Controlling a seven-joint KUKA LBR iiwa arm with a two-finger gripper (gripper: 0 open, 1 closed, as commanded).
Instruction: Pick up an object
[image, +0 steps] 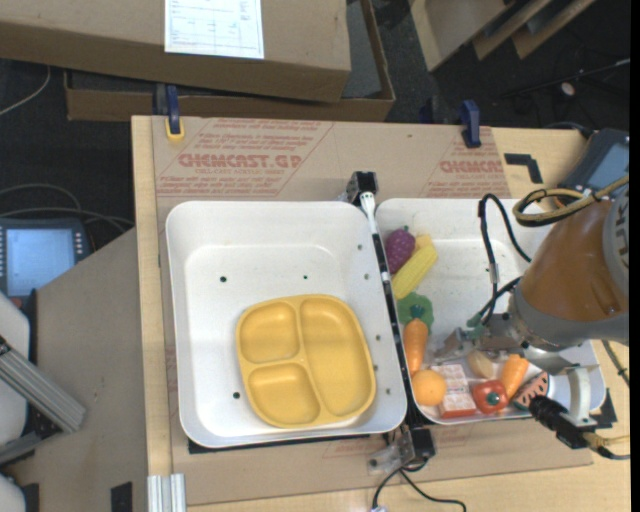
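Quick status from my end, watching the overhead cam. The arm (570, 270) is leaning in over the right bin (455, 225), and the gripper (487, 340) is down low in the near half of it, right in the pile of toy food. Honestly can't tell the pincer state, wrist blocks most of it and what's left is a blurry mess, so no call on that.

Using the yellow tray (305, 358) in the left bin (200, 240) as my ref: everything pickable is to the right of it, past the divider. Closest to the tray is a carrot (414, 345) w/ an orange (428, 387) just below it. Farther up the bin there's a corn (415, 268) touching purple grapes (400, 244), and a green bit (417, 308) between corn and carrot. Farther right of the tray, by the gripper, there's a tomato (490, 397) and a 2nd carrot (513, 375), plus a pinkish packet thing (455, 378) I can't ID.

Progress imo: nothing is lifted, all items look like they're lying on the bin floor. So reach is done, and grasp + lift are still to do. Best guess the target is smth near the tomato / 2nd carrot, but that's a guess. Tray itself has nothing on it fwiw.
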